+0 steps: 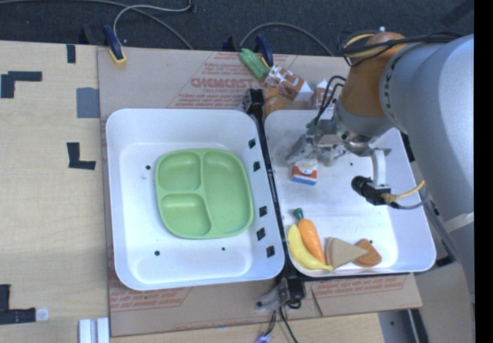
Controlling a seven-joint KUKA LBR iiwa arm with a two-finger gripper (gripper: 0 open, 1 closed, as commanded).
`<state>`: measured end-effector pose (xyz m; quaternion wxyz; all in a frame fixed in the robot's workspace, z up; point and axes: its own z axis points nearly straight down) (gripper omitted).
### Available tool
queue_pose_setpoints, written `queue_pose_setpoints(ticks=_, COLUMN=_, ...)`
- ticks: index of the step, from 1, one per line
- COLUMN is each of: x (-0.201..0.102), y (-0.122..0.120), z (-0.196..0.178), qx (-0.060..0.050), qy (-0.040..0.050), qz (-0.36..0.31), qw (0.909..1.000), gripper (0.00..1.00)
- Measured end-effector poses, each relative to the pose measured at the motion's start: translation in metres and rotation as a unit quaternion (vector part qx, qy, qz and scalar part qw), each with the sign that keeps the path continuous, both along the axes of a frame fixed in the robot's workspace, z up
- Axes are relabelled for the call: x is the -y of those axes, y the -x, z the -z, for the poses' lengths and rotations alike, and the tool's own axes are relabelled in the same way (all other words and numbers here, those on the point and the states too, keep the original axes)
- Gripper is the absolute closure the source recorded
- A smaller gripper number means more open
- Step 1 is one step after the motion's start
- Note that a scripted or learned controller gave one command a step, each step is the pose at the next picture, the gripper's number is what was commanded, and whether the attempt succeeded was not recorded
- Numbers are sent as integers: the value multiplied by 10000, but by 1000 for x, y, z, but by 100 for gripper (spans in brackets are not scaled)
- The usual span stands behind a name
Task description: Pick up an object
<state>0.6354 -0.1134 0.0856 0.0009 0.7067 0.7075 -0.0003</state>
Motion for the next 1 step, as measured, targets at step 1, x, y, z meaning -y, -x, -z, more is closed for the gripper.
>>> queue_pose_setpoints(ticks=1, x=0, y=0, z=-9, qx=0, qy=0, qz=-1, qw=10000, gripper=100)
